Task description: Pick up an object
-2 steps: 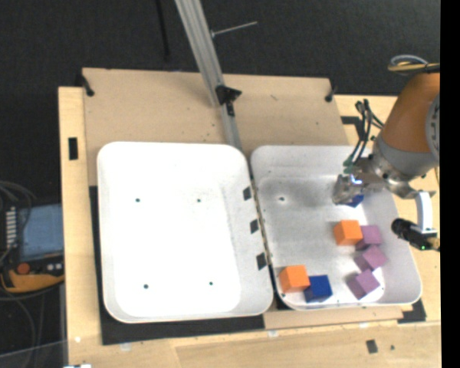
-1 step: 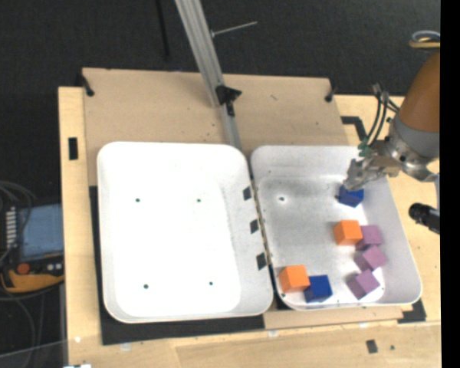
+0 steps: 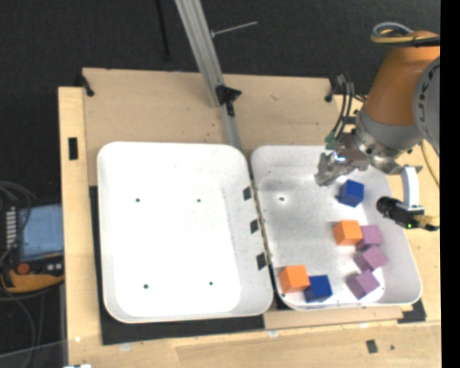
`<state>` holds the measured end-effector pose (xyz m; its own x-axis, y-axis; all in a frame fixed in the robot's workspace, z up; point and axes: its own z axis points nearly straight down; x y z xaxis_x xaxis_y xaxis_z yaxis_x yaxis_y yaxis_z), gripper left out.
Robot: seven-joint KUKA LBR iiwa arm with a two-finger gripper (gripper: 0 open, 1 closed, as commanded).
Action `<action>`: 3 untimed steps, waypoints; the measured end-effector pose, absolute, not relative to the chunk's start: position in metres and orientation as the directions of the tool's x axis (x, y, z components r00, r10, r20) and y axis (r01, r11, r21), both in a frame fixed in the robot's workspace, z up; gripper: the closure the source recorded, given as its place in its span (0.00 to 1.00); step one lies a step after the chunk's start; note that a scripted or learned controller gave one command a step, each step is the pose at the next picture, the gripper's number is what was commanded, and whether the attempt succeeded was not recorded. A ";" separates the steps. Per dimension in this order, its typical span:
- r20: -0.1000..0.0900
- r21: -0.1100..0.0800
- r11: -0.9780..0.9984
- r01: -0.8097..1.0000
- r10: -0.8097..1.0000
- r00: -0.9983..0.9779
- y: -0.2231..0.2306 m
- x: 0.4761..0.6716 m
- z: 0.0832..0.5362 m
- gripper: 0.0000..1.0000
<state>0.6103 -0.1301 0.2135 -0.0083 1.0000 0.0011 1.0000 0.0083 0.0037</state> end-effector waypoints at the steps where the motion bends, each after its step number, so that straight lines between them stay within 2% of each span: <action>1: 0.001 0.004 0.008 1.000 1.000 -0.008 -0.084 0.616 0.227 1.00; 3: 0.002 0.002 0.008 1.000 1.000 -0.008 0.028 0.639 0.244 1.00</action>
